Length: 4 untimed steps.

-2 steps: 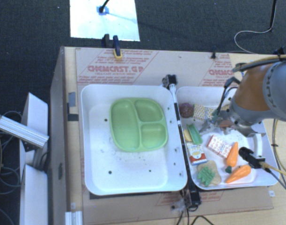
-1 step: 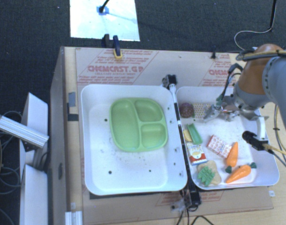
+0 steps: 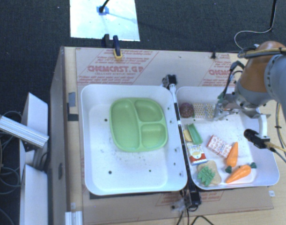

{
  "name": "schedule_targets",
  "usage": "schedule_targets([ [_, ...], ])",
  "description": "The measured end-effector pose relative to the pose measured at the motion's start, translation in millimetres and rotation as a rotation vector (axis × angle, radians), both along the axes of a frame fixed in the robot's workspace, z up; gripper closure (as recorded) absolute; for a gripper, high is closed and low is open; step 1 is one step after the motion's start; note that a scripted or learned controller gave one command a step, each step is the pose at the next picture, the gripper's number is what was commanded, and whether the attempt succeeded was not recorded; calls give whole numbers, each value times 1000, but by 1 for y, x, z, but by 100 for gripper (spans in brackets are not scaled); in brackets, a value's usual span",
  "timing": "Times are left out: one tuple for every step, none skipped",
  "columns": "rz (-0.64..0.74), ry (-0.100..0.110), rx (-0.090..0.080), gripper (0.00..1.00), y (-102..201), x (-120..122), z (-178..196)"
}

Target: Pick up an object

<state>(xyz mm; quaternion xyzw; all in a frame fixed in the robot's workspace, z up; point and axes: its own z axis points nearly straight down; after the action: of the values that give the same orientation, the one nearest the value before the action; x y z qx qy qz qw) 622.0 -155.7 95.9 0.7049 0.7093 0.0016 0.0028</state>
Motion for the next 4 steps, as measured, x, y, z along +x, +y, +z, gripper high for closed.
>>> schedule_targets([
  [0,0,0,0,0,0,0],
  [-3,8,1,0,-35,42,-12],
  [-1,20,2,0,22,44,-13],
  [1,18,1,100,21,45,-2],
])
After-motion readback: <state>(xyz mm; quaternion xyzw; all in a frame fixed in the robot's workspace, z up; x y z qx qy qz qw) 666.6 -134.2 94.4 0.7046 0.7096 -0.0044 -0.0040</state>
